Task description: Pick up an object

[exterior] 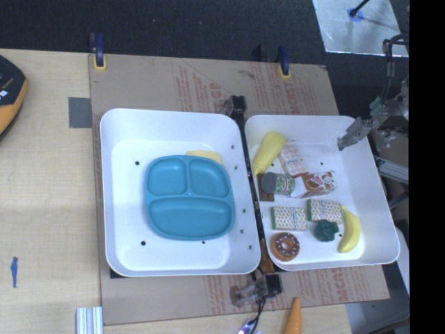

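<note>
The right bin holds several small objects: a yellow bottle-like piece, a pink-and-white packet, a small can, a red-and-white packet, two green cracker packs, a dark green lump, a banana and a chocolate donut. My gripper hangs over the bin's far right rim, apart from all of them, with nothing seen in it. Most of the arm is cut off at the right.
The left bin carries a blue divided plate with a pale yellow piece behind it. An orange carrot tip lies on the bench below the bins. Clamps hold the cardboard's far edge.
</note>
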Controlling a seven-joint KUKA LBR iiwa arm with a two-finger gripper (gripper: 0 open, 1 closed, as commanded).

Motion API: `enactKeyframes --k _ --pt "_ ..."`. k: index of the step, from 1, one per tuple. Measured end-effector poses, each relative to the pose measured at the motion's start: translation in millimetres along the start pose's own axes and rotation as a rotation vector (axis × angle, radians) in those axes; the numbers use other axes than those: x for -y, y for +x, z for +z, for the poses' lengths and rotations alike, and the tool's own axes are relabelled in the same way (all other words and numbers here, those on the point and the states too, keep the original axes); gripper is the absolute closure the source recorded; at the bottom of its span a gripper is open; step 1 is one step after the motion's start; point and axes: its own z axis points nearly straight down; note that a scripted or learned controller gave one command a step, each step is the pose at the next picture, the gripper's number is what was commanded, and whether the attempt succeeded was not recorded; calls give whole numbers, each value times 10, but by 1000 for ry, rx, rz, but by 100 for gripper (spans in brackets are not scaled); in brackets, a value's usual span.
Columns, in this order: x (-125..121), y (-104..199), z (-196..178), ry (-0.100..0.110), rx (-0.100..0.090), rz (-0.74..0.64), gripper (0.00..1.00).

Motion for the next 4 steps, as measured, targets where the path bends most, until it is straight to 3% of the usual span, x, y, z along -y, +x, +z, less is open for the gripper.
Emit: enactKeyframes --k 1,2,3,4 --pt "554 498 1727 -1 3 -1 0" --pt "107 907 1680 -2 -1 -6 0" --pt "-494 956 1686 21 -3 3 0" --pt "-647 780 1687 57 -7 10 0"
